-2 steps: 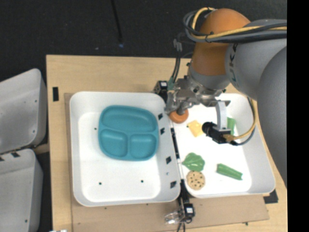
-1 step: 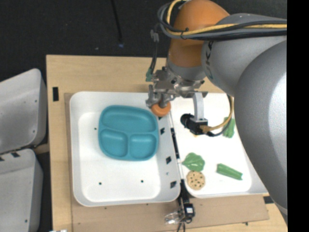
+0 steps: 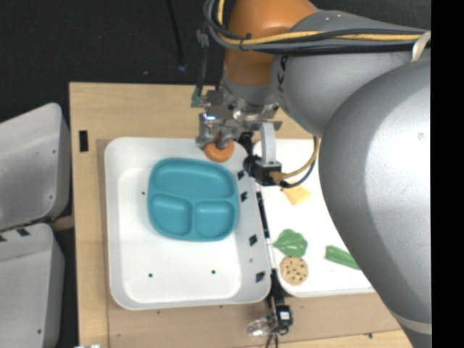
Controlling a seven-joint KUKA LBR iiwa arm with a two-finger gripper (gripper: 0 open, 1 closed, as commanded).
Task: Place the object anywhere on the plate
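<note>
The plate (image 3: 193, 207) was teal. Both bins (image 3: 130, 267) were white, set on a light wood bench (image 3: 87, 111). The arm (image 3: 377, 158) was grey with an orange band (image 3: 264, 13). An orange object (image 3: 217, 151) sat below the wrist. The right bin contained a yellow piece (image 3: 296, 195), two green pieces (image 3: 290, 242), and a tan cookie (image 3: 293, 270) with dark speckles.
</note>
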